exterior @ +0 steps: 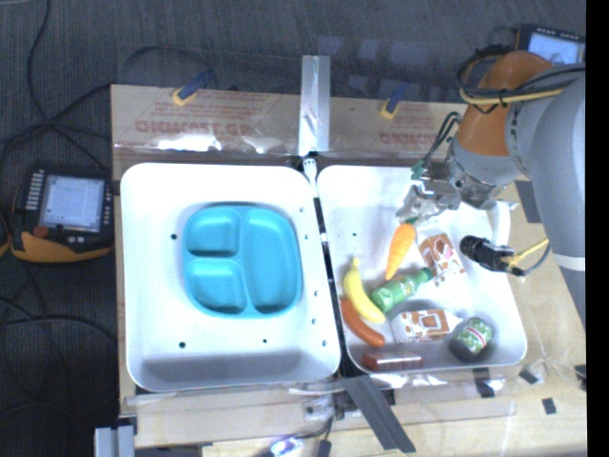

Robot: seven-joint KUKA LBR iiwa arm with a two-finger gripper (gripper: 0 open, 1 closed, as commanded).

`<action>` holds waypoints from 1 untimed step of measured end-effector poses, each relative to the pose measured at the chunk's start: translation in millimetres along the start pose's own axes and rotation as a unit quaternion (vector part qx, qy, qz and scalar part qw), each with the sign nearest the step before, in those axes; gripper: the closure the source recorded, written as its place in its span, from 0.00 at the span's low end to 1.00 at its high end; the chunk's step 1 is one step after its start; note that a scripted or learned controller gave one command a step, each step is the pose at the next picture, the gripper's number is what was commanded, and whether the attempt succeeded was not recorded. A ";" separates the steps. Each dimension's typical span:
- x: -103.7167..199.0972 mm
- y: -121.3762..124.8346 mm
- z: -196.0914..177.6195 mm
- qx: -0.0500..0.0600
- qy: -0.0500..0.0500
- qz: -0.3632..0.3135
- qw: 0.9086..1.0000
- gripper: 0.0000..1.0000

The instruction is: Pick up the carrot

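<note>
Carrot (401,246) lies tilted in the right bin (376,181), banana (358,293) and green bottle (401,288) just below it, gripper (419,201) at its top end, finger opening impossible to make out.

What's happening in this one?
The arm reaches in from the right, and its gripper hangs right at the top end of the carrot in the right bin. The carrot lies on the bin floor, not yet lifted. Beside it are a banana, a green bottle, a hot dog, two small cartons and a dark can. The left bin holds a blue tray.
</note>
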State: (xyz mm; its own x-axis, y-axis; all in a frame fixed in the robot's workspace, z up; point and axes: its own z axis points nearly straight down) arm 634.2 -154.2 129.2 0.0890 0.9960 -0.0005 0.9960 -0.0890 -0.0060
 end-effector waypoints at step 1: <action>52.2 12.9 -92.2 0.000 -0.002 0.049 0.999 1.00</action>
